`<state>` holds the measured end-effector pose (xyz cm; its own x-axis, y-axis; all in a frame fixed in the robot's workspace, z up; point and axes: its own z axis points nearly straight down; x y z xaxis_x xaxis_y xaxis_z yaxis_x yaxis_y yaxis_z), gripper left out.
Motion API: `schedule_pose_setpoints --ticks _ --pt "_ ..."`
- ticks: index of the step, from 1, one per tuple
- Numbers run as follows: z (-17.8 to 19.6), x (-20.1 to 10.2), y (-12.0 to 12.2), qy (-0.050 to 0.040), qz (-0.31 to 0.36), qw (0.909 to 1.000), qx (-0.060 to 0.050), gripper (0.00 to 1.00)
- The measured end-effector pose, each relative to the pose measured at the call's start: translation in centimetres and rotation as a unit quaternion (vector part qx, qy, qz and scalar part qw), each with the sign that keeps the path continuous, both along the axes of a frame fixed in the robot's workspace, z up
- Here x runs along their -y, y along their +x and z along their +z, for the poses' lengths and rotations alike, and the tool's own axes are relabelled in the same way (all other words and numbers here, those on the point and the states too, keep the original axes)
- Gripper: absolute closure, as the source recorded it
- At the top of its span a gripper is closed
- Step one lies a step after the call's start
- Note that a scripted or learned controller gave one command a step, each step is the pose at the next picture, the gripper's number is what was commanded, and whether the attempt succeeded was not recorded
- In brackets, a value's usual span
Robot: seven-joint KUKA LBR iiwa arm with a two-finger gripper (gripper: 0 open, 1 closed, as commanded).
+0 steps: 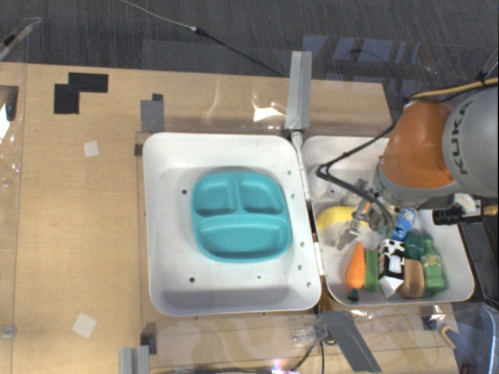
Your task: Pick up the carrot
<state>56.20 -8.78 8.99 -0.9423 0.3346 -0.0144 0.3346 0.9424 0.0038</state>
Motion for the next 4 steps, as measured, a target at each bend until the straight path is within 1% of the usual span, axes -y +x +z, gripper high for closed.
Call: schedule_pose_setpoints --ticks 1,2,3,4 --pt "0.0 -0.5 -6.9 0.0016 -0.115 0.9934 0.003 0.00" --pt "1.3 -0.6 -6.5 0.0017 -0.112 0.9937 0.008 1.00" --pt "1.3 -0.6 -6.6 0.0019 -0.112 0.9937 0.007 0.00" --pt "0.0 -0.6 -4.1 0.0032 -0.213 0.9770 -0.002 0.00"
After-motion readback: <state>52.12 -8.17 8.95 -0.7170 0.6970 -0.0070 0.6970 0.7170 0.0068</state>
